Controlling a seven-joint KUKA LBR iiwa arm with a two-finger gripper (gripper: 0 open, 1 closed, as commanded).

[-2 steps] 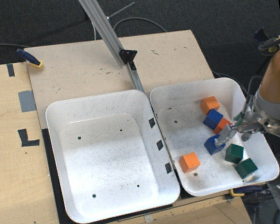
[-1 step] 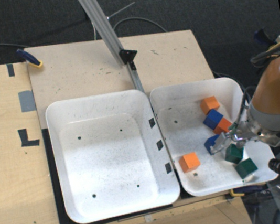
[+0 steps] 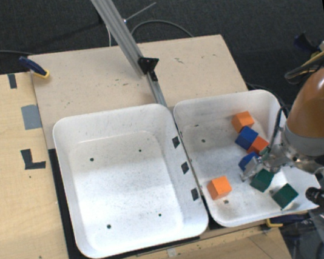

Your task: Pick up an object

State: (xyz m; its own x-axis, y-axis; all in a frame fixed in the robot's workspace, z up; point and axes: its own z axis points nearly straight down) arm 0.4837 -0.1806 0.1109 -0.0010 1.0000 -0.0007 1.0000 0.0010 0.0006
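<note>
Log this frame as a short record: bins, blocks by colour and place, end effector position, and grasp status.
bins: left bin and right bin, side by side
orange blocks: one near the right bin's far side, one alone toward its near left, one partly hidden among the cluster
blue blocks: one beside the far orange block, one by the end effector
green blocks: one just below the end effector, one in the near right corner
end effector: low over the cluster in the right bin
grasp status: cannot tell

The hand (image 3: 259, 168) sits low in the right bin (image 3: 208, 109) — among orange, blue and green blocks.
</note>
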